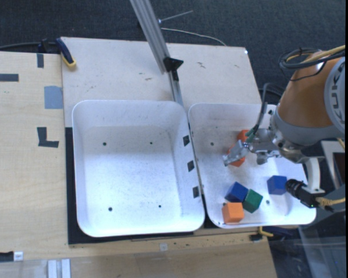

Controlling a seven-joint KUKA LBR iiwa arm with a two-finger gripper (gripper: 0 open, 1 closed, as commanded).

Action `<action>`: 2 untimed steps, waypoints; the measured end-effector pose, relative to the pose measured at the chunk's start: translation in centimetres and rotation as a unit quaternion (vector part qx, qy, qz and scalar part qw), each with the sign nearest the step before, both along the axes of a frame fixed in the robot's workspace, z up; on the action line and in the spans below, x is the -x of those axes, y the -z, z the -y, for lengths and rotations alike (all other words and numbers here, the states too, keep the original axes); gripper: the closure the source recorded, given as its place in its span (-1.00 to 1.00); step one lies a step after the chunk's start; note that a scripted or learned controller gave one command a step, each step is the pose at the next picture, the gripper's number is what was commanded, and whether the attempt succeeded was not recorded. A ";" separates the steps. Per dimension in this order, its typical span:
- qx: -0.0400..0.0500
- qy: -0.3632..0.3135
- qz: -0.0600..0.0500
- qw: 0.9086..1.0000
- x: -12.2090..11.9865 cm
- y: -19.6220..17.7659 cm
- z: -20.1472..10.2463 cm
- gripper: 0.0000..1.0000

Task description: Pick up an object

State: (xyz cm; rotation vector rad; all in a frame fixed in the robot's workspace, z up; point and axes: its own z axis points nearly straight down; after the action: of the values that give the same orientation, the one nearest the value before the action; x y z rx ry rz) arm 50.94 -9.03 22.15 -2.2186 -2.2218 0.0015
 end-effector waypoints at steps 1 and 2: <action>0.001 0.001 -0.003 1.000 -2.8 9.6 5.1 -1.00; 0.000 0.000 0.003 1.000 -8.8 12.8 9.8 -1.00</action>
State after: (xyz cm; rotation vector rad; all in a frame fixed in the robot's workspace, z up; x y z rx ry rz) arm 59.72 -18.84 9.35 -2.2212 -2.2251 -0.0057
